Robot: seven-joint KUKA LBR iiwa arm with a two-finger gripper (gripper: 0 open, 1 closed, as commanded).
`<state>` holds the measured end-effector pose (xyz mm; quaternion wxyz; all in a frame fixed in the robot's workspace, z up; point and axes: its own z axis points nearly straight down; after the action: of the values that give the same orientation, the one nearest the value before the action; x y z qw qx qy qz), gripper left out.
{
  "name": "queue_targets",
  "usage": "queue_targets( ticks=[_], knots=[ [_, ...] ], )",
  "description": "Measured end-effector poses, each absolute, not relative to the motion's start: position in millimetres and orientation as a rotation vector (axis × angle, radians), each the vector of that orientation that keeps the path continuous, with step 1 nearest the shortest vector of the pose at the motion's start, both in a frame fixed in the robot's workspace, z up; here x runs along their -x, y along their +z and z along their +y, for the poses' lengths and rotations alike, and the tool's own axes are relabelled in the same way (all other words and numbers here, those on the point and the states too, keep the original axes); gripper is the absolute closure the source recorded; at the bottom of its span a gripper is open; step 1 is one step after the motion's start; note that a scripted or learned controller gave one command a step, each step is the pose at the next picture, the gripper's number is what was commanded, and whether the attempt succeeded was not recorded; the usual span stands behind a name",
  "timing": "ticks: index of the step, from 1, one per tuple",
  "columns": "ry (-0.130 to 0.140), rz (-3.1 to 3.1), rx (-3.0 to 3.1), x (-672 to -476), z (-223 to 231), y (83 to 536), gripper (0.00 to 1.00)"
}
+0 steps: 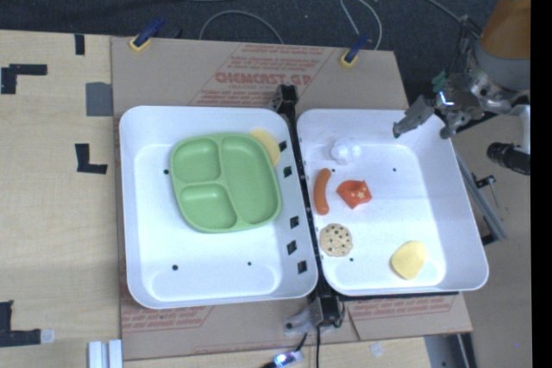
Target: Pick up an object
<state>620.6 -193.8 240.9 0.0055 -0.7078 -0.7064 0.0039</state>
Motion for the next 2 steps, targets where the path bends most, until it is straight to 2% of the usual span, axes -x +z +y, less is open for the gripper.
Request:
queue_targets(
  ticks=[1,2],
  knots=[
    [0.002,-2.222,2.219,-623.2,-193,248,0.0],
    [0.007,-2.219,2.216,-614.0,-188,189,0.0]
  ],
)
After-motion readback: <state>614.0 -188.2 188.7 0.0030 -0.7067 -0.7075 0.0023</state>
